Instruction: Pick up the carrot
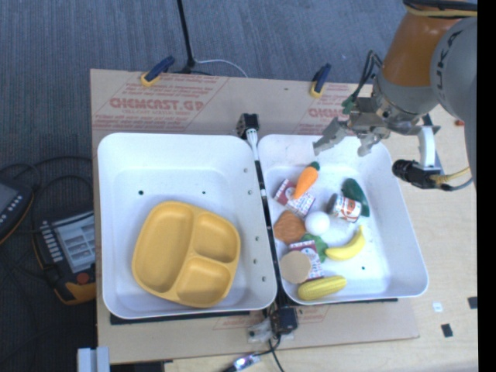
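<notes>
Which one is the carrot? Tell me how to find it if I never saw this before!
Look in the right white bin, the one full of toy food, not the one with the yellow tray. Near its top, just below the robot's gripper, lies the carrot. It is the one orange, pointed thing with a small green top, leaning over a red and white packet.

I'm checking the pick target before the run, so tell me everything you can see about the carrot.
The carrot is a small orange toy with a green tip, plastic-looking, lying tilted in the right bin near its upper left, green end pointing up and right. Its lower end rests against a red-and-white packet. The gripper hangs above and to its right, jaws apart, not touching it.
</notes>
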Robot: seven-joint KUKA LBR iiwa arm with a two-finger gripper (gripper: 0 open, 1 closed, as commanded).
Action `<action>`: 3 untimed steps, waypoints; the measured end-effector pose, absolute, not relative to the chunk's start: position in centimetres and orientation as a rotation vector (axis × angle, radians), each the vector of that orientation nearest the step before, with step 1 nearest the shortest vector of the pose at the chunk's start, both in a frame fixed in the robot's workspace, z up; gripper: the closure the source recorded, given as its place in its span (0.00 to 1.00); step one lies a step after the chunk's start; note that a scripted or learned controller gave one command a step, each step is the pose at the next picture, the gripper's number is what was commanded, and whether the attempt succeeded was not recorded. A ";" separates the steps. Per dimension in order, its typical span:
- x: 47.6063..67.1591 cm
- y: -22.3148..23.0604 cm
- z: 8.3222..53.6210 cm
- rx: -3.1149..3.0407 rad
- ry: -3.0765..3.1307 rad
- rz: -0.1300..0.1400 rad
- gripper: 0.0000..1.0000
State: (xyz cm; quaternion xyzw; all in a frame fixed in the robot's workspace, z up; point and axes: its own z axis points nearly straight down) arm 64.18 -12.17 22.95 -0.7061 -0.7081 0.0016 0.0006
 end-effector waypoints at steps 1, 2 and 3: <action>64.9 -12.0 11.4 -1.851 -2.534 0.005 0.00; 64.8 -11.3 9.9 -2.055 -2.392 -0.015 0.00; 65.1 -11.0 11.1 -2.057 -2.398 -0.029 1.00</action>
